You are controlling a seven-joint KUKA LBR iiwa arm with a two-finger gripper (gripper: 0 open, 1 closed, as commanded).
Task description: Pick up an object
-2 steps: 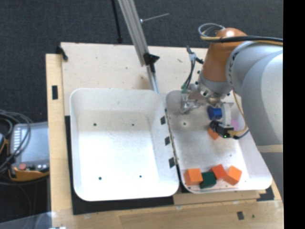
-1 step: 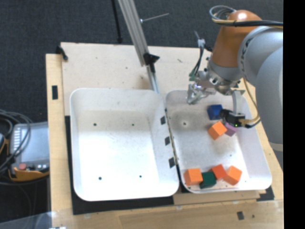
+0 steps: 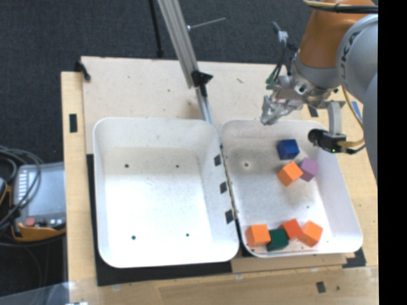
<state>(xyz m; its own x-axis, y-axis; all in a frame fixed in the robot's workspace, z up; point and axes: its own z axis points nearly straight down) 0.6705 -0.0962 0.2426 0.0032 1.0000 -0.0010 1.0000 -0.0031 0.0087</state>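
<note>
In the right bin [image 3: 337,189] lie several small blocks. A blue block [image 3: 288,149] sits near the far end, with an orange block [image 3: 290,173] and a purple block [image 3: 308,169] just in front of it. Along the near rim are an orange block [image 3: 257,234], a dark green block [image 3: 277,239], a red-orange block [image 3: 292,228] and another orange block [image 3: 311,232]. My gripper [image 3: 272,116] hangs above the bin's far rim, up and left of the blue block, with nothing seen in it.
The left bin [image 3: 108,170] stands beside the right one, sharing a middle wall. A slanted aluminium post [image 3: 181,43] rises behind the bins. A black cable and connector [image 3: 325,140] hang at the right bin's far right edge.
</note>
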